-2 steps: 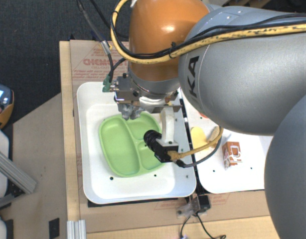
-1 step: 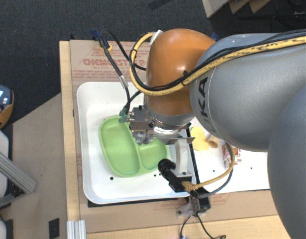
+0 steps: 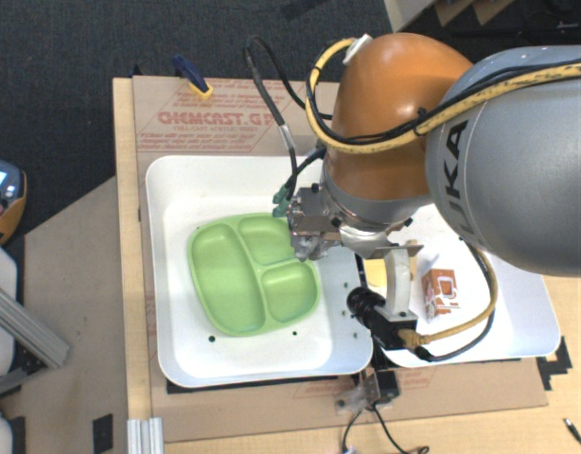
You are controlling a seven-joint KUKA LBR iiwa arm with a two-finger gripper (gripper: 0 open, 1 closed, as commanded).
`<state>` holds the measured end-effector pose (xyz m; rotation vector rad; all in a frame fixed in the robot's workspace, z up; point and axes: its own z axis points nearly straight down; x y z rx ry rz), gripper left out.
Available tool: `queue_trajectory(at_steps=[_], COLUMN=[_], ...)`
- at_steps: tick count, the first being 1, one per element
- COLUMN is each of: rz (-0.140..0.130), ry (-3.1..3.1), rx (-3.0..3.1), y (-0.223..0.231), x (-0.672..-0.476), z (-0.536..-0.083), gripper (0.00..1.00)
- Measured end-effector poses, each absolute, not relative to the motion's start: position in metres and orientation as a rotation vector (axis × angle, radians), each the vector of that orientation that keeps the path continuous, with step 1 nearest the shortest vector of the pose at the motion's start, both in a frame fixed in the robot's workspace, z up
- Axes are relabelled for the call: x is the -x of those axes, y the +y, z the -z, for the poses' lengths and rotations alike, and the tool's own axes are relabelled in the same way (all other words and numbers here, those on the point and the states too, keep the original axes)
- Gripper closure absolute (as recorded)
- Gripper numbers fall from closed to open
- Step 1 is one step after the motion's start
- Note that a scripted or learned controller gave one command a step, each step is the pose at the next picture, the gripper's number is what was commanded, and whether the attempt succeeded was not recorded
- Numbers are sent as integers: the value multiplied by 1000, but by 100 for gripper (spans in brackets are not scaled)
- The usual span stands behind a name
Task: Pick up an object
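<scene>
Over the left bin's right half: gripper (image 3: 308,239) is hanging at the plate's edge, grip state not discernible | green plate (image 3: 253,274), glossy plastic, three compartments, is lying flat in left bin (image 3: 172,282), long axis running upper-left to lower-right | right bin (image 3: 518,320) is holding an orange-white packet (image 3: 440,291)

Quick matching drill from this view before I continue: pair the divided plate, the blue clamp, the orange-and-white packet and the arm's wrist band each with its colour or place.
Things:
1. divided plate
2. clamp
3. packet
4. wrist band

Descriptions:
A. lies in the right bin
B. orange, with cables across it
C. green, lying in the left bin
D. blue and yellow, at the cardboard's far edge

Pairs: 1-C, 2-D, 3-A, 4-B
</scene>
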<state>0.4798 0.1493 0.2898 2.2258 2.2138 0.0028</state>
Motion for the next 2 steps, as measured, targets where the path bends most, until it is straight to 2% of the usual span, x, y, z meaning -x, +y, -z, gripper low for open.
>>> queue_trajectory(at_steps=[1, 2], rz=[-12, -32], ry=[2228, 2219], rx=[-2212, -2213], y=[218, 225], x=[-479, -503], z=[-348, -507], gripper=[100, 100])
